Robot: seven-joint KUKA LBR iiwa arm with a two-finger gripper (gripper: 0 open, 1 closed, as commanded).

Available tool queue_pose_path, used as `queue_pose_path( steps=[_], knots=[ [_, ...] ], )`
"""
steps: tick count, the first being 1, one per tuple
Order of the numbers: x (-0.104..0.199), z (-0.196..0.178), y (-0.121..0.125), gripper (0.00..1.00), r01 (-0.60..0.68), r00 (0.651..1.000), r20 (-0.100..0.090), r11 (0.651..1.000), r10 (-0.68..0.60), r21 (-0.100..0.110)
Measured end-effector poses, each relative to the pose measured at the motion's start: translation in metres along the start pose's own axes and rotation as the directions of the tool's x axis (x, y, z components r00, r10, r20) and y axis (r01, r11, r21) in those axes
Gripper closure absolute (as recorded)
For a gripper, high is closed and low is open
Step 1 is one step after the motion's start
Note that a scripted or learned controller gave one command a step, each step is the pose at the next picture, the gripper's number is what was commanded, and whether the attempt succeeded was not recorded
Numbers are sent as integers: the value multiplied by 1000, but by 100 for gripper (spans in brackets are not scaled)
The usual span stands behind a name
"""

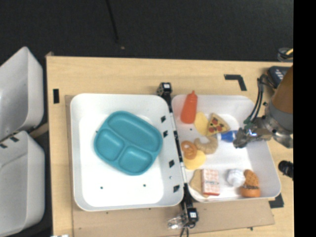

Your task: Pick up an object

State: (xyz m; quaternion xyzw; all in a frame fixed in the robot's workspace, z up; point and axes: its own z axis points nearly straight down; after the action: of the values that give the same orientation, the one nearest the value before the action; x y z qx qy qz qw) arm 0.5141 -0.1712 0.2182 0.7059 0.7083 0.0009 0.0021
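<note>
End effector point(240, 141) low inside right bin point(261, 162), touching or just beside blue object point(227, 137), right of pizza slice toy point(216, 124); finger state cannot tell. Nothing lifted yet; grasp and lift remain.

Bench point(113, 75): pale wood top, black corner marks near its edges. Two shallow white bins sit directly on it, side by side, touching along a clipped seam. Left bin point(86, 181) and right bin point(261, 167) both lie flat. Small black fittings point(164, 88) stand at the seam's far end, and metal clips point(181, 220) at its near end.
</note>
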Motion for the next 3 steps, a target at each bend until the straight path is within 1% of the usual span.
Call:
queue_pose_path(
  steps=[1, 2, 3],
  knots=[
    [-1, -22, 2, 100, 1, 1000, -1, 1000, -1, 3],
    [48, -12, 34, 100, 4, 1000, -2, 1000, -4, 5],
    [100, -21, 65, 100, 5, 1000, -3, 1000, -5, 3]
  ],
)
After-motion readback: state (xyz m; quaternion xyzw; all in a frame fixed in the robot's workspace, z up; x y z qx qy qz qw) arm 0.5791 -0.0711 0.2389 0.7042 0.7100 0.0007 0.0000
